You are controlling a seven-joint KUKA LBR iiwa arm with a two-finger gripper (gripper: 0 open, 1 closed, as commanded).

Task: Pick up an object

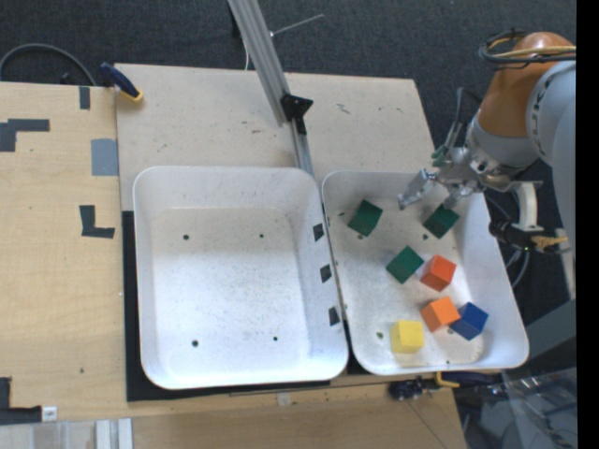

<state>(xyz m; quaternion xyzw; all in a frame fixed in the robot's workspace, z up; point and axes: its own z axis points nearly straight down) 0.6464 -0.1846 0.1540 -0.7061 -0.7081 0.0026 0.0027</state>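
gripper [438, 195] is hanging over the right bin's [501, 293] far edge, fingers spread open w/ nothing between them. a dark green cube [441, 221] is sitting just below it, tight to the bin's right wall. another green cube [365, 218] is lying nr the left wall. a third green [404, 264], two orange [438, 272] [439, 313], blue [471, 320] & yellow [407, 336] are crowding the near right corner. left bin [150, 251] is giving open room.
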